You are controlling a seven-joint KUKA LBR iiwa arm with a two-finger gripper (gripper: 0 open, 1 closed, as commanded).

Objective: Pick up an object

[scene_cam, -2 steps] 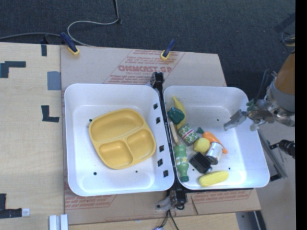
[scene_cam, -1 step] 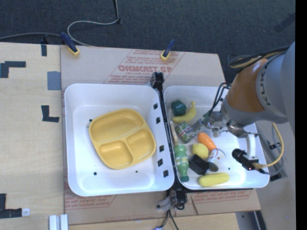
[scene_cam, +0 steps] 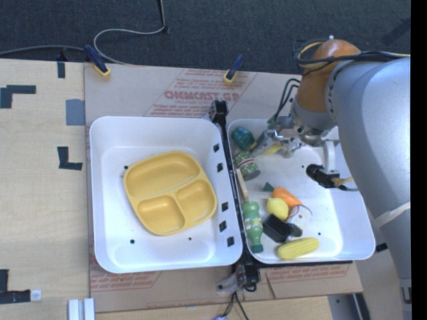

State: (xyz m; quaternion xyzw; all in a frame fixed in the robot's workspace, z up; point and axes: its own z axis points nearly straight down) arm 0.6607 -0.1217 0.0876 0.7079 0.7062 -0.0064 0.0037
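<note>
Starting from the hand [scene_cam: 288, 141]: hangs low over the far end of the right bin [scene_cam: 337, 222], close to its back wall, under the grey arm [scene_cam: 373, 112] with the orange band. Cannot tell whether wide or narrow (too small, and too mixed with other metal parts at this slant). Cannot confirm anything held either, so better to count the grasp as not yet made.

Just beside the hand, toward the wall between the bins: a teal object [scene_cam: 242, 137] in the far corner, apart from the hand, probably the nearest candidate. A little closer to the camera along that same wall: a small greenish can [scene_cam: 249, 170], tilted or lying, hard to say which.

Farther out, in the middle of the bin: a small green piece [scene_cam: 268, 187], then an orange carrot [scene_cam: 287, 195] touching a yellow lemon [scene_cam: 277, 209]. Below these, a black block [scene_cam: 280, 229] just beside a green bottle [scene_cam: 251, 222] that lies along the dividing wall. Near the front wall, a corn cob [scene_cam: 297, 247].

Across the wall, in the left bin [scene_cam: 113, 179]: one yellow divided plate [scene_cam: 170, 192], well apart from the hand. Around both bins, the pale tabletop [scene_cam: 40, 212].

Judged as early in the task: positioned over the far edge of the clutter, but every object seen rests on a bin floor. Left to do: settle on one thing, close on it, and raise it clear of the bin
</note>
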